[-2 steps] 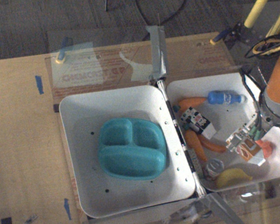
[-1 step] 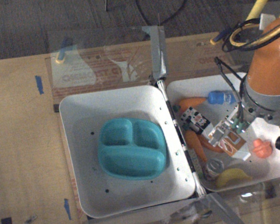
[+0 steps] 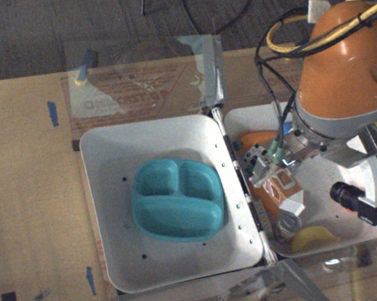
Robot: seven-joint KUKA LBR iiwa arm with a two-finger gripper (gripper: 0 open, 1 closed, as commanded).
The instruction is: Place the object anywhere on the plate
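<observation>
Your claw dips into the right bin over the orange carton; its grip I cannot tell. The teal plate waits in the left bin.

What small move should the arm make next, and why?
Probably lower the gripper onto the orange object and close on it: it hovers above the right bin with nothing visibly held, while the teal plate waits in the left bin.

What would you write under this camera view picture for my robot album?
Robot gripper reaches into the right bin beside a teal plate.
</observation>
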